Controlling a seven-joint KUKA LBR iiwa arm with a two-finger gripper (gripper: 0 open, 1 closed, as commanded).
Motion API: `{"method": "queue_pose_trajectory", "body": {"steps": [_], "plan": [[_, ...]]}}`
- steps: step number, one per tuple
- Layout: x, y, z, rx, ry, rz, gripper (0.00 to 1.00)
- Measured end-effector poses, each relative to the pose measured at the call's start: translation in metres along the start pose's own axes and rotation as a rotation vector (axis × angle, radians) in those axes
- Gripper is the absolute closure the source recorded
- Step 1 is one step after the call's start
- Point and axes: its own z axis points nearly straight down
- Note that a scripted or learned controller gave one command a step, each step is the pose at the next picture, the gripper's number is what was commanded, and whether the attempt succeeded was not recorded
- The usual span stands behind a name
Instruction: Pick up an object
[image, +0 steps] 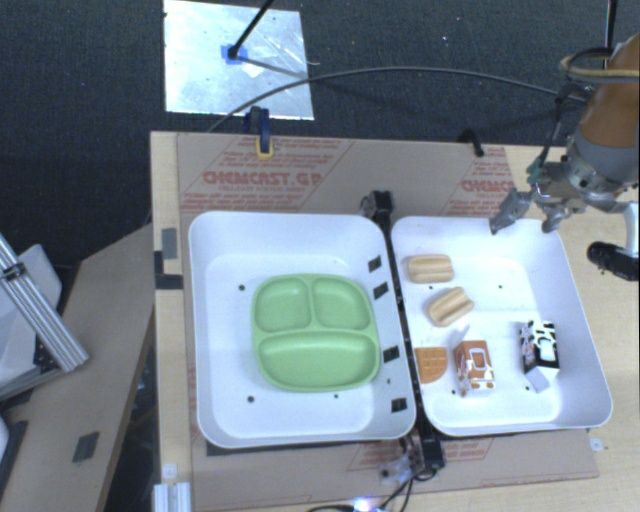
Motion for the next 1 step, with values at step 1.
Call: {"method": "queue_pose_trajectory", "body": {"steps": [1], "plan": [[0.0005,0.0027,-0.0082,-0.012,-0.002,-0.003,0.00]]}}
